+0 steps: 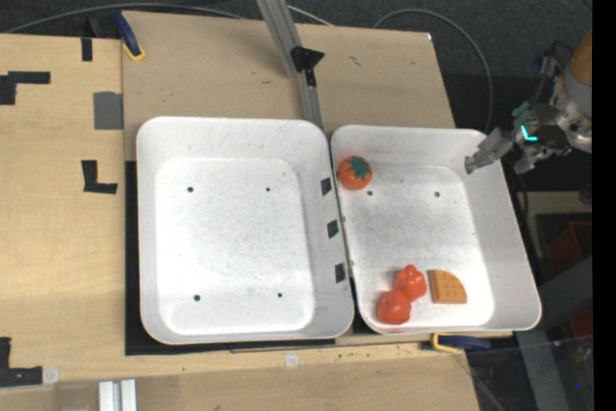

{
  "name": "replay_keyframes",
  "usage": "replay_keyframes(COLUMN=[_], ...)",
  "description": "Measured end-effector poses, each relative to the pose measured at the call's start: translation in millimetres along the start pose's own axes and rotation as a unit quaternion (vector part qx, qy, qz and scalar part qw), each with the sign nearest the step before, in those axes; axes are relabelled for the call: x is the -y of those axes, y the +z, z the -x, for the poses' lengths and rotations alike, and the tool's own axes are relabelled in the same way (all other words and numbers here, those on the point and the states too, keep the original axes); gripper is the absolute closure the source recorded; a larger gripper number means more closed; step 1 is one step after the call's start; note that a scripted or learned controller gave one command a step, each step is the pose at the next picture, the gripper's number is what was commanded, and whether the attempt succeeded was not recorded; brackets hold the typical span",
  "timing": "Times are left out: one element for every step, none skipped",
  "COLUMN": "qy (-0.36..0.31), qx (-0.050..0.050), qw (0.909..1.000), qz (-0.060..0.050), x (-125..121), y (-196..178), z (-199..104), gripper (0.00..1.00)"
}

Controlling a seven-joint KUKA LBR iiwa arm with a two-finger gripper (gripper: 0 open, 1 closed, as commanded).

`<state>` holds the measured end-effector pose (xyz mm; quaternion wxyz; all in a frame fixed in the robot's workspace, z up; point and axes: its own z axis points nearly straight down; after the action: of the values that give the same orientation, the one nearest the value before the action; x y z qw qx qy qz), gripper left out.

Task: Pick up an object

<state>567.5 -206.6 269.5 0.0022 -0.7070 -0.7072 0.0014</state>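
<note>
The right bin [500, 207] holds a small orange-red tomato with a green top [354, 172] near its far left corner. A red pepper-shaped toy [410, 282], a red round toy [393, 307] and a tan waffle-like piece [447, 287] lie close together near its front edge. My gripper [502, 155] hangs at the right bin's far right rim, with two grey fingers spread apart and nothing between them. It is well away from all the toys.
The left bin [154, 207] sits beside the right one. A grey metal pole [274, 10] slants across the bench behind the bins. Black clips [327, 207] mark the seam between the bins. Cables run along the dark floor behind.
</note>
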Motion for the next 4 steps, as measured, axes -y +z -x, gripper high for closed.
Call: replay_keyframes(qy=[-0.001, -0.001, -0.001, -0.001], qx=[0.001, 0.0, 0.0, 0.0], qw=[1.0, 1.0, 1.0, 1.0], qz=[0.002, 0.0, -0.001, -0.001], x=[-1, -4, -13, -7], y=[-2, 44, 103, 154], z=[0, -7, -12, -21], gripper=[0.0, 0.0, 0.0, 0.0])
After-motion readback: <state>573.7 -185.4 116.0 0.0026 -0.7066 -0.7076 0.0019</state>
